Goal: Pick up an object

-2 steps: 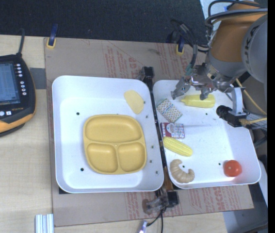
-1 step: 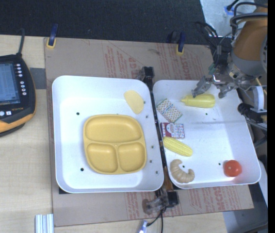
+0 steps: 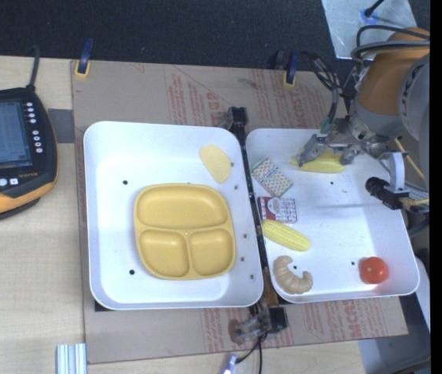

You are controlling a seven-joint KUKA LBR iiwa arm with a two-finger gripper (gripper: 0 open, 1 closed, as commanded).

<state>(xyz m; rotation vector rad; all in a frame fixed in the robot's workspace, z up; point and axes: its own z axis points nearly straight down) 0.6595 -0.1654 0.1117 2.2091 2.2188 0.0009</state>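
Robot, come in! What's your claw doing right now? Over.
Claw low in right bin, fingers straddling yellow banana. Banana not lifted yet. Other toys lie apart, nothing blocking.

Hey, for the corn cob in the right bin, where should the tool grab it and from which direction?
Probably across the middle of the corn cob, coming straight down from above. It lies flat on the right bin floor, long axis slanting from upper left to lower right, so closing across the narrow width suits it. Its upper-left end sits close to the small printed packet and the bin wall, so stay off that end.
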